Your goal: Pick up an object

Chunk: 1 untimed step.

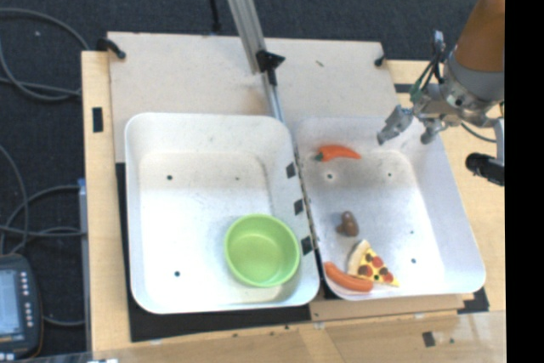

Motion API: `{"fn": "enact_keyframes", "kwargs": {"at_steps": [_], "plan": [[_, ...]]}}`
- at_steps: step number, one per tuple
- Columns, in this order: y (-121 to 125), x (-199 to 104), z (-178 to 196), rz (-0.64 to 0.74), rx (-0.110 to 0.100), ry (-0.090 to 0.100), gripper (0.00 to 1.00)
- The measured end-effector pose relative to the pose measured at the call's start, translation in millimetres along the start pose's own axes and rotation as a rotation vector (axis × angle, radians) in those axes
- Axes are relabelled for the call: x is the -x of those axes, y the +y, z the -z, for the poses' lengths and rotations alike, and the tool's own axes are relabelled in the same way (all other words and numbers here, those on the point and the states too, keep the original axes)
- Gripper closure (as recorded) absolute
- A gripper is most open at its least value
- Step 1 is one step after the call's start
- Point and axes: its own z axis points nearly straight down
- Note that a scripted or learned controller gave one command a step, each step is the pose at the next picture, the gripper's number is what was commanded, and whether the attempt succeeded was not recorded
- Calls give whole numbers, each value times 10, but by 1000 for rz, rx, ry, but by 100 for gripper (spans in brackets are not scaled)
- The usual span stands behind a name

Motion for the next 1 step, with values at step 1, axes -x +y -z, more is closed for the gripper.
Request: {"fn": "enact_keyframes", "kwargs": {"at_steps": [1], "plan": [[-1, 4, 1, 0, 0, -1, 0]]}}
